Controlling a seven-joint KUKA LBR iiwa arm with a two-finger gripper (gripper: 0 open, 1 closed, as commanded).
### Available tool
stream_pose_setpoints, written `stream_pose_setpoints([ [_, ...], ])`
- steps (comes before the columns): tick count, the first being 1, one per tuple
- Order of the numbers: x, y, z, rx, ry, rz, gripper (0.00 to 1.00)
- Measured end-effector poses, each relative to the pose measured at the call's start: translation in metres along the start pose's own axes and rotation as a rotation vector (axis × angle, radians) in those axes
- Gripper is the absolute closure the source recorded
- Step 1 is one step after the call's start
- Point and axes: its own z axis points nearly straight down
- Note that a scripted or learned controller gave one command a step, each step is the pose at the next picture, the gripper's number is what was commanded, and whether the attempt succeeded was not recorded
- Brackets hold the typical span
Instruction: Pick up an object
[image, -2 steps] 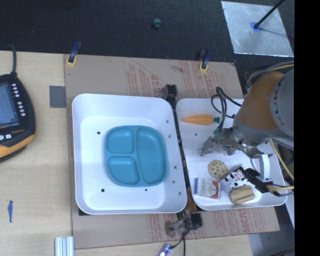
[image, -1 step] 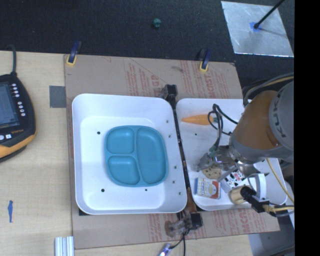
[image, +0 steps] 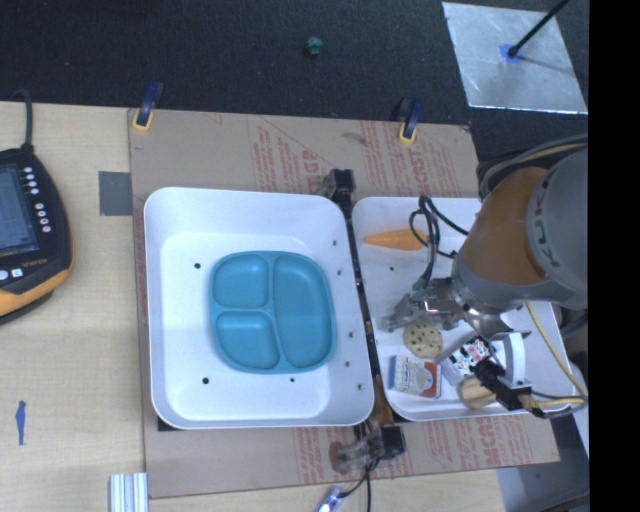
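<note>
The right bin (image: 392, 222) holds several small items: an orange carrot-shaped piece (image: 393, 239) near its back, a round tan cookie (image: 423, 340), a small printed packet (image: 414, 376) at the front, and a tan lump (image: 477, 393) by the front right. My gripper (image: 425, 305) is low in this bin, just above the cookie and beside a grey item (image: 401, 317). The bulky wrist with its orange band (image: 510, 235) covers the bin's right half.
The left bin (image: 180, 225) carries a blue three-compartment plate (image: 271, 310). A teach pendant (image: 25, 230) lies on the bench at far left. Clamps (image: 408, 118) pin the cardboard sheet at the back. Cables (image: 545, 400) trail across the right bin's front right corner.
</note>
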Motion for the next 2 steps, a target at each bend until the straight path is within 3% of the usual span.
stream_pose_setpoints([
  [1,-0.006,0.012,0.000,-0.001,0.000,0.000,0.00],
  [2,-0.034,-0.037,0.000,0.000,0.000,0.000,0.00],
])
